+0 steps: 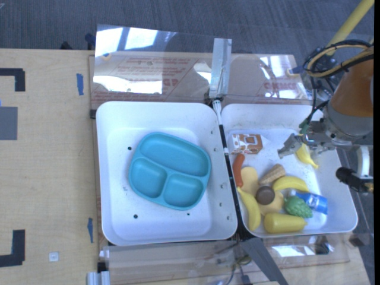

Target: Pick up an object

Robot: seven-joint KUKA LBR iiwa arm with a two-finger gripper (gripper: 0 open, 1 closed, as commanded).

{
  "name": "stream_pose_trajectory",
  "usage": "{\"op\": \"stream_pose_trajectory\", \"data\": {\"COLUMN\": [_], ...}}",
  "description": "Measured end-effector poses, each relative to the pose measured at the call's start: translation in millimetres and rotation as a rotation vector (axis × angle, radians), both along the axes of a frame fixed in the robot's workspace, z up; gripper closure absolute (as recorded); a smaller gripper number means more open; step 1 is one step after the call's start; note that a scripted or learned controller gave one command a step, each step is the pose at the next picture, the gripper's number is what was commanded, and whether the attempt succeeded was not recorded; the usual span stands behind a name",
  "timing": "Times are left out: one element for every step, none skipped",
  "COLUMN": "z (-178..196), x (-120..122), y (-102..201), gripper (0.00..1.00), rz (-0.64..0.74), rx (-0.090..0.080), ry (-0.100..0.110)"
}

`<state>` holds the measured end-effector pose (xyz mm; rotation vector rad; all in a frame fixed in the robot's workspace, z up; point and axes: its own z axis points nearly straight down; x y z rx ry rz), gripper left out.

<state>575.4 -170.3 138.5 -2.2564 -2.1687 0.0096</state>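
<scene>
My gripper is over the back of the right bin, reaching in from the right. A small yellow curved piece sits directly at its tip; I cannot tell whether it is held or lying on the bin floor. In front of it lie a banana, a bread-like piece, a brown round item, a green leafy toy, a blue packet, a yellow block, a second banana, an orange carrot-like stick and a brown-and-white carton.
The left bin holds a blue divided plate. A clear panel stands behind both bins. The arm's cables and orange band hang over the right bin's back right corner.
</scene>
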Motion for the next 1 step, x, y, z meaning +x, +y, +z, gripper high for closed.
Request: {"op": "stream_pose_trajectory", "data": {"z": [-47.3], "x": [23.8], "y": [-36.8], "gripper": [0.0], "rz": [0.051], "rx": [0.008], "ry": [-0.015]}}
